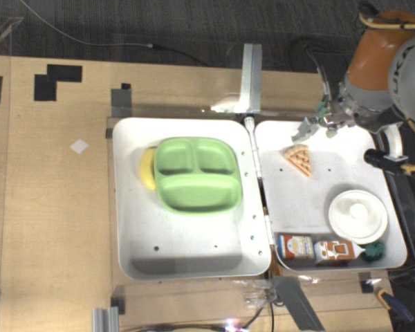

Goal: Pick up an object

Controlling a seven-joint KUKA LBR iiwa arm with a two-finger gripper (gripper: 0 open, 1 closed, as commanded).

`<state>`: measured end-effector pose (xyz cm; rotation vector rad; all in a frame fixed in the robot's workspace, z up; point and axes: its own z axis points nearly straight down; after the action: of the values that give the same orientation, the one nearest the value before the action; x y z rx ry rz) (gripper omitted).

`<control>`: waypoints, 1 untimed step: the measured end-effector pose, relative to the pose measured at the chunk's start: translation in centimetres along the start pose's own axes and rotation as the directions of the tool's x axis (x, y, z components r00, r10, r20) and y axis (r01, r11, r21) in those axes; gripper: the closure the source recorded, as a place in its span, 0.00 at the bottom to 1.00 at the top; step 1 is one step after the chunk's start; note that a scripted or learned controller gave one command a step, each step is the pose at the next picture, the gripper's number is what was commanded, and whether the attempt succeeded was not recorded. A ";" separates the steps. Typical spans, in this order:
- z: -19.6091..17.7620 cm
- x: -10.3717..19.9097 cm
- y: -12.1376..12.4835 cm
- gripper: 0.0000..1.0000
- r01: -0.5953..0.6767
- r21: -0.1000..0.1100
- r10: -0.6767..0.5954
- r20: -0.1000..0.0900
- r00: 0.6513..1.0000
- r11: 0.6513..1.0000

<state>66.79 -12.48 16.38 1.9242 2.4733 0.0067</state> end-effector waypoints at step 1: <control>7.6 1.9 -1.0 0.00 0.195 0.000 -0.195 -0.001 0.981 0.981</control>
<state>65.42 -10.84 8.77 1.6731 2.6499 0.0064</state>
